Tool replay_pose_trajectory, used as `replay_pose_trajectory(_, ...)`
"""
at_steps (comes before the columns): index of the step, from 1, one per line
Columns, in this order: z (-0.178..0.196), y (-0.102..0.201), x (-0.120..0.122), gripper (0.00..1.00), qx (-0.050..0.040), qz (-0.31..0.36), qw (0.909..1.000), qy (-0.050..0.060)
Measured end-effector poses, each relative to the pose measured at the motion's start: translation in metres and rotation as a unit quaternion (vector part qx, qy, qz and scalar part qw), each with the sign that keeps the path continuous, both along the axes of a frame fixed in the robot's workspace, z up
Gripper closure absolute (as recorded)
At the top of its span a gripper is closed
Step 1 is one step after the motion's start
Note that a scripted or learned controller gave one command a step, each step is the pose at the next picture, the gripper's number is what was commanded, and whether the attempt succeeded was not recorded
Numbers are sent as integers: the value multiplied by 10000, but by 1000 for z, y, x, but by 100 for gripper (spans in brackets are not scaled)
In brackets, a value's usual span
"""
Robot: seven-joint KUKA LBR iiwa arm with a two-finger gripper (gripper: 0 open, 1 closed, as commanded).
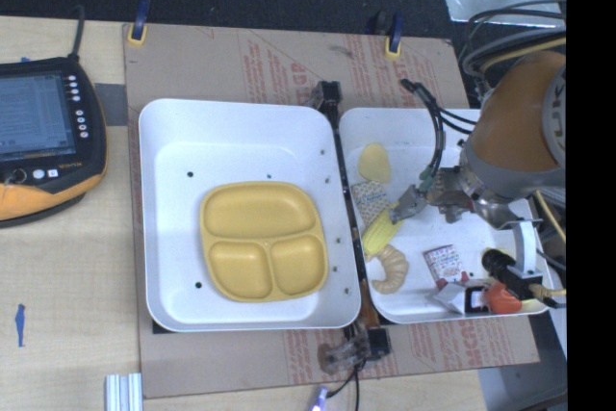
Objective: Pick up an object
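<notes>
Nearest the camera, along the front edge of the cardboard sheet (289, 361), a bit of dark hardware (351, 351) sits at the seam between the two bins. Just behind it the left bin (168, 207) holds a yellow divided plate (263, 239), lying flat with its three compartments facing up. In the right bin (423, 305) the front corner is crowded: a curled, pale croissant-like piece (390, 269) lies beside the dividing wall, a small red-and-white printed packet (442, 261) sits a little to its right, and a cluster of white, black and orange-red bits (479, 295) is bunched in the right front corner. Behind the curled piece a yellow corn cob (378, 231) lies at a slant, touching a patterned sachet (369, 197). The gripper (408, 204) hangs low over the middle of that bin, its dark fingertips just beside the upper end of the cob; the jaws look slightly parted, with nothing between them. The grey and orange arm (515, 130) bulks in from the right above the bin. Farther back a pale yellow rounded lump (374, 163) rests near the bin's rear. Well apart on the left, a control tablet (43, 135) lies on the bench.
</notes>
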State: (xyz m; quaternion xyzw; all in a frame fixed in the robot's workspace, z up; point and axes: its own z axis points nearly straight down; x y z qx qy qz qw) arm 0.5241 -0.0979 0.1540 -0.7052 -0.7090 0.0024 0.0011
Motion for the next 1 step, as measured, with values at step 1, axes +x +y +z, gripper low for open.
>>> replay_pose_trajectory(1,38,36,60,0,14,-10,10000,-13)
